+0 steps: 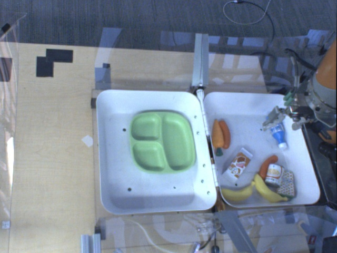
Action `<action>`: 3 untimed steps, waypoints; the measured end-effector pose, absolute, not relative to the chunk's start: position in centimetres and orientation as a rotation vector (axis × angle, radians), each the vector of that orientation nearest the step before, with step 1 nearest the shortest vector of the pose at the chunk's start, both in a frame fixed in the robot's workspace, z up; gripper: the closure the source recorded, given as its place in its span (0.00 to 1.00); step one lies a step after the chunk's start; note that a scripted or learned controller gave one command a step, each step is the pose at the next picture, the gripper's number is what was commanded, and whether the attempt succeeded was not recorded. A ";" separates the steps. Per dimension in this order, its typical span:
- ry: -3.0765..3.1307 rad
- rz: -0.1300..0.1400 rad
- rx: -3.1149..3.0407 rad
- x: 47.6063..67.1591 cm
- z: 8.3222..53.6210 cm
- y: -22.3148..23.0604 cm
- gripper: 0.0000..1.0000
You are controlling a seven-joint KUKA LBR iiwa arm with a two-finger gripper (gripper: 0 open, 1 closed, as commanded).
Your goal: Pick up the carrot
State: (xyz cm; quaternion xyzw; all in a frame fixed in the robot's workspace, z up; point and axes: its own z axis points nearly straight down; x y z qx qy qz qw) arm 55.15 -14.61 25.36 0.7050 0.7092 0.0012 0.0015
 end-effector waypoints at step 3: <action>1.431 0.006 2.794 53.4 18.5 -6.9 1.00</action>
